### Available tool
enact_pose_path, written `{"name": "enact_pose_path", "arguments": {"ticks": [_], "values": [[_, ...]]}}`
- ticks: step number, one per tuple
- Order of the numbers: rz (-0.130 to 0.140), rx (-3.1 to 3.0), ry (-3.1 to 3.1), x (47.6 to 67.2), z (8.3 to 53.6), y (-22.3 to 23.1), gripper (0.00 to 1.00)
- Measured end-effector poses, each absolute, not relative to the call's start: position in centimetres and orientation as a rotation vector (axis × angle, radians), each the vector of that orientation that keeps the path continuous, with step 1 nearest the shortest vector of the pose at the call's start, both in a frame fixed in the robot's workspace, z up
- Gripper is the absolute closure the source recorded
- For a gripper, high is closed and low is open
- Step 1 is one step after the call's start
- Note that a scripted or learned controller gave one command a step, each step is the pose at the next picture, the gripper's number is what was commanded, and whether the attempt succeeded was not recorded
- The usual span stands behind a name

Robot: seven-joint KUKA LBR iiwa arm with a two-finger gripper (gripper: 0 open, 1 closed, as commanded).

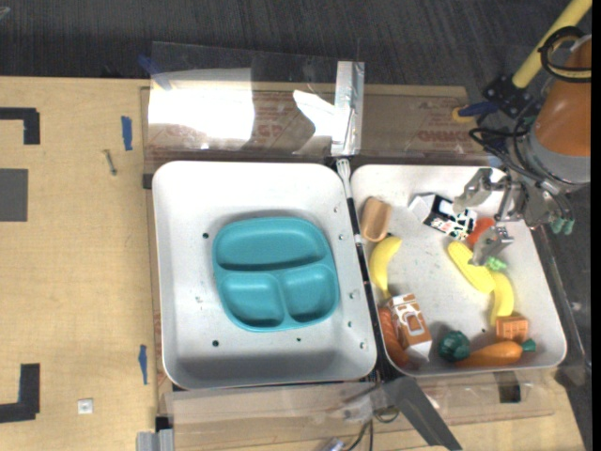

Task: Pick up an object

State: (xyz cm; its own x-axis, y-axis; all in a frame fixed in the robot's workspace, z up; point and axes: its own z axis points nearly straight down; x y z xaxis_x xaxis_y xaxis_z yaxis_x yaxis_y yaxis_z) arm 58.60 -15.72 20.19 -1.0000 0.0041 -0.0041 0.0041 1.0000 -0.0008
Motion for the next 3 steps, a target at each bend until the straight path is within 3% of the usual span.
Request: {"name": "enact_pose_path", "arguments": {"ticks": [1,2,3], "values": [[-0.004,-0.081,3.129,56.2,8.9,-18.1,0.00],[-0.002,0.217,3.126,49.4,8.8,-16.1,0.00],[-0.004,0.213,3.121,49.6,9.9,-16.0,1.00]]}}
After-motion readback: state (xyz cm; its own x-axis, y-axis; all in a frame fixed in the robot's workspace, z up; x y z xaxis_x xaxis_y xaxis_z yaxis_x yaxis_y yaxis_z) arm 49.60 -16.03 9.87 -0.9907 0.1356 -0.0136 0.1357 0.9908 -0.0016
